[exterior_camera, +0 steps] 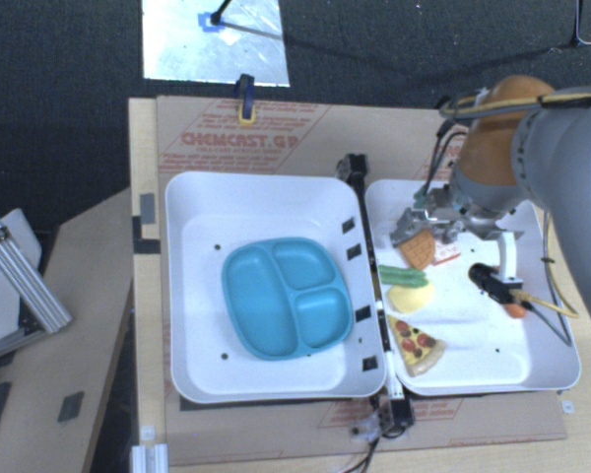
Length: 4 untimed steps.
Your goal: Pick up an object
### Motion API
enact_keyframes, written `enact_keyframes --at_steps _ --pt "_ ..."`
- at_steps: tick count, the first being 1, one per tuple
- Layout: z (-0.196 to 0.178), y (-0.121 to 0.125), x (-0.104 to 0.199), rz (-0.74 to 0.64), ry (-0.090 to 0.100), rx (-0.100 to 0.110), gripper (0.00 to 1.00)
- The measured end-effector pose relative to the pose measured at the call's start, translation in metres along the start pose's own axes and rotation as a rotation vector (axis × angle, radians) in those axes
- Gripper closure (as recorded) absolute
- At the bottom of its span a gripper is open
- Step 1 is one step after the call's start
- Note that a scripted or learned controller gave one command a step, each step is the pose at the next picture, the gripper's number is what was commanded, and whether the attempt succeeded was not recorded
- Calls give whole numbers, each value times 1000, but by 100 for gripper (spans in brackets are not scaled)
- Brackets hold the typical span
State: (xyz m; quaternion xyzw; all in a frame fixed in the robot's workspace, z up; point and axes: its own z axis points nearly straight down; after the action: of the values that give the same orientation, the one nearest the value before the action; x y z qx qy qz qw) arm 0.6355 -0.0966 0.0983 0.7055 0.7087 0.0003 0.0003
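Jaws [421, 227] state unclear, hovering just above waffle toy [418, 251] in right bin [552, 363]

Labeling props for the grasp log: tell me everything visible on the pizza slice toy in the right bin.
The pizza slice is a small wedge-shaped toy, plastic by its look, with a tan crust edge and a yellow-orange top dotted with red and dark toppings. It lies flat on the floor of the right bin, near the front-left corner, close to the divider between the bins. Its point faces up-left toward the yellow-and-green piece just behind it, apart from it as far as I can tell. The gripper is farther back, not on it.
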Motion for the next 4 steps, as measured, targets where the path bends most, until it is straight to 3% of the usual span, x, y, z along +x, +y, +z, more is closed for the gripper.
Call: enact_keyframes --at_steps 1,2,3,4 --pt "8 3 -2 0 -4 -7 0" --pt "-5 6 -4 1 -9 -19 100" --pt "-58 -1 -9 4 0 -3 100" --pt "-101 1 -6 0 0 -4 100"
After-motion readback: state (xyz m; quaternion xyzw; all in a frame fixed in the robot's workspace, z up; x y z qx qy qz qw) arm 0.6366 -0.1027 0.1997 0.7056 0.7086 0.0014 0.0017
